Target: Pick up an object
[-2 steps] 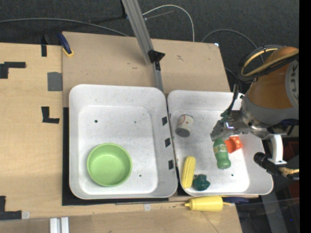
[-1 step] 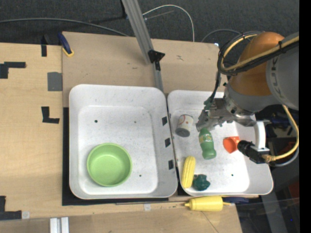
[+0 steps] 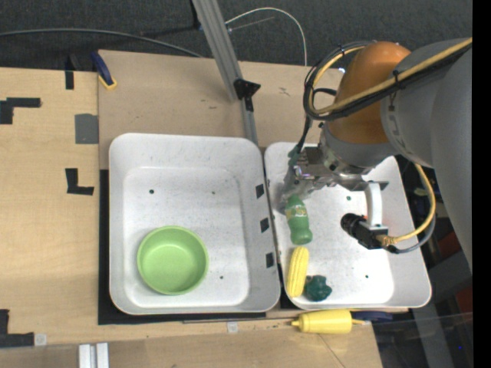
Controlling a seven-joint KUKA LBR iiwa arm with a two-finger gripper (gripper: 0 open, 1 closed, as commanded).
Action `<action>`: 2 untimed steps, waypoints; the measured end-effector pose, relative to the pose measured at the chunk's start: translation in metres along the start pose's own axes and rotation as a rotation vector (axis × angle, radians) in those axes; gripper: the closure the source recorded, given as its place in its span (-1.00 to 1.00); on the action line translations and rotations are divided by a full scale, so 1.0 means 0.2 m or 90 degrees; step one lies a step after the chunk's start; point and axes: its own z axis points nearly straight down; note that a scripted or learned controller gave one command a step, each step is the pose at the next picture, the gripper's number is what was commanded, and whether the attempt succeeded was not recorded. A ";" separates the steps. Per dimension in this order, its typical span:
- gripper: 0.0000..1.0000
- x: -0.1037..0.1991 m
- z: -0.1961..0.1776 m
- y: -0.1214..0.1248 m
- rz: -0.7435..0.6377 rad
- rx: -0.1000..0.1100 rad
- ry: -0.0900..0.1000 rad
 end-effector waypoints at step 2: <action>1.00 0.47 -0.06 0.29 0.000 -0.002 0.000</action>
